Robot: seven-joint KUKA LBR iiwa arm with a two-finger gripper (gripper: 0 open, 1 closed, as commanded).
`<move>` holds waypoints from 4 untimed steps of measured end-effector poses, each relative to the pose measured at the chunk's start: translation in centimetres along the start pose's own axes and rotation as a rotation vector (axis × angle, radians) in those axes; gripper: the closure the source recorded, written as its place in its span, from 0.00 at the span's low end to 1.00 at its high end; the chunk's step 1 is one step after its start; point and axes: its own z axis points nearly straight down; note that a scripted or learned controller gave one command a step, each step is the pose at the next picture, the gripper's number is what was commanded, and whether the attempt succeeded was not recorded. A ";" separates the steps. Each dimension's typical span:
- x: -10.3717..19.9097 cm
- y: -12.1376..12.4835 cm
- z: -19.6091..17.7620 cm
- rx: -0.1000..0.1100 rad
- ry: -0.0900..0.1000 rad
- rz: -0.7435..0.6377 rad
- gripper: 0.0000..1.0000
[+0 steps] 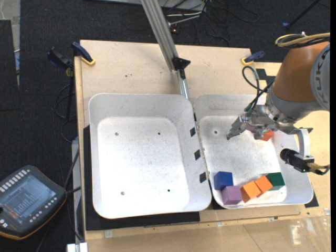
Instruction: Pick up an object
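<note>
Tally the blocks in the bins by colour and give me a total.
Blue block: 1
Purple block: 1
Orange block: 1
Green block: 1
Red-orange block, partly hidden beside the pincer: 1
Total: 5, all in the right bin.

The tabletop (pixel 136 67) looks like pale, matt unfinished wood. The 2 bins (pixel 142 109) are smooth white plastic with a dull sheen, peppered with dark specks. The 4 blocks, blue (pixel 223 179), purple (pixel 232 194), orange (pixel 251 188) and green (pixel 275 181), look matt and foam-like. The arm's orange band (pixel 296 70) is glossy. A slanting rail (pixel 160 28) is bare, brushed-looking metal.
</note>
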 end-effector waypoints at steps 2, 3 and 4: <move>-0.9 -0.3 9.8 -0.004 -0.001 0.001 0.00; -0.9 -0.2 8.6 -0.007 -0.001 0.001 1.00; -1.7 -0.7 3.7 -0.011 -0.002 0.002 1.00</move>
